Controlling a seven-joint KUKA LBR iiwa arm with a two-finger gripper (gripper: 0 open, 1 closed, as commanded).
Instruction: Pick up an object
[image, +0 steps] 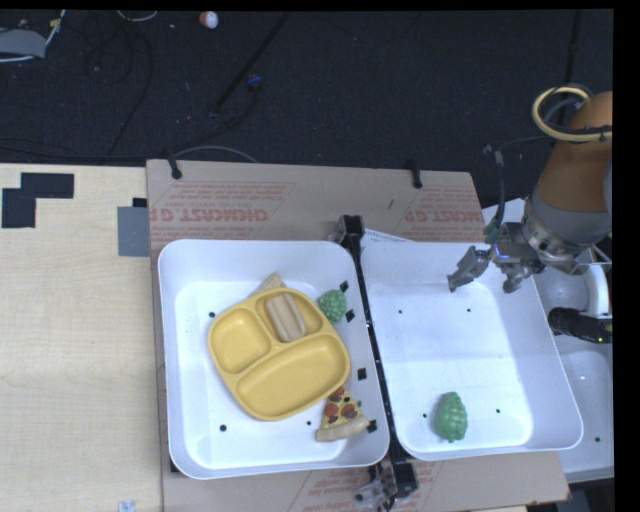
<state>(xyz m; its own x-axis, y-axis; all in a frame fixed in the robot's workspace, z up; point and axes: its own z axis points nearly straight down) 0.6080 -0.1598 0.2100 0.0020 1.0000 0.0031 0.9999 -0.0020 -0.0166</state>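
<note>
My gripper hangs over the far right part of the right bin, its two fingers spread apart with nothing between them. A green knobbly toy lies near the front of the right bin, well below the gripper. In the left bin sits a yellow divided tray with a tan hot-dog piece in one compartment. A green broccoli toy rests beside the tray's right corner. A pizza slice toy lies at the tray's front right.
A black divider runs between the two bins. Cardboard lies under both bins. A light wooden bench surface lies to the left. The arm's orange band is at the upper right.
</note>
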